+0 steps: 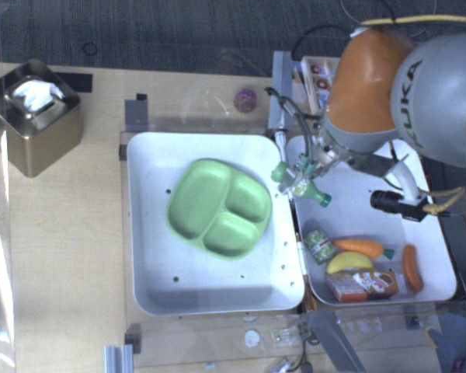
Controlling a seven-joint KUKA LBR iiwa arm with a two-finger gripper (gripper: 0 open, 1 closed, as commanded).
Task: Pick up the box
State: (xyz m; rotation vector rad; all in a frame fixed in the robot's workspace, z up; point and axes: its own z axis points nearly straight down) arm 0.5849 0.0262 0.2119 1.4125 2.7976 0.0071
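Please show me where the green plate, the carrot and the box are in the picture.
green plate (219,207): camera view, on the ridge between its compartments.
carrot (359,248): camera view, on the middle of its orange body.
box (363,285): camera view, on its top face.

Two bins side by side on the bench (78,231): left bin (151,286) carries a divided plate (217,207). In the right bin (443,274), the box (361,284) sits at the near wall, banana (349,262) and carrot (359,247) just behind it, sausage (410,267) to its right.
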